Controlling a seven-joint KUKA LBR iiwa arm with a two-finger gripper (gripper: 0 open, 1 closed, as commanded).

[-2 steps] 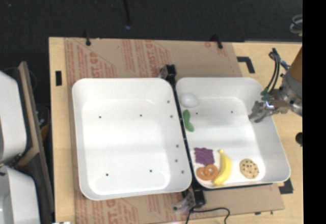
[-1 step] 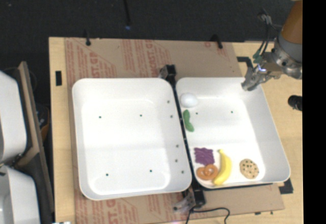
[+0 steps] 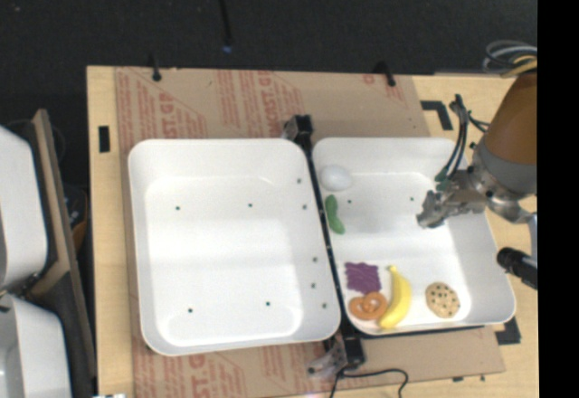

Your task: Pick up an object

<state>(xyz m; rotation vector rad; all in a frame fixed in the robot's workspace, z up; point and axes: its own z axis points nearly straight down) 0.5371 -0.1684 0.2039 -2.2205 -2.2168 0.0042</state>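
Note:
The right bin (image 3: 407, 156) holds several small things. A white egg-like ball (image 3: 336, 176) lies near its far left corner, with a green pickle-shaped piece (image 3: 335, 214) just below it along the left wall. At the near edge lie a purple piece (image 3: 362, 276), an orange pretzel (image 3: 367, 305), a yellow banana (image 3: 397, 297) and a brown cookie (image 3: 442, 299). My gripper (image 3: 432, 213) hangs over the right half of this bin, above bare floor, well apart from all of them. Nothing shows between its fingers.
The left bin (image 3: 226, 242) sits beside the right one, sharing a middle wall. Both rest on a cardboard sheet (image 3: 226, 102) on the bench. A black clamp (image 3: 298, 127) stands at the far junction of the bins.

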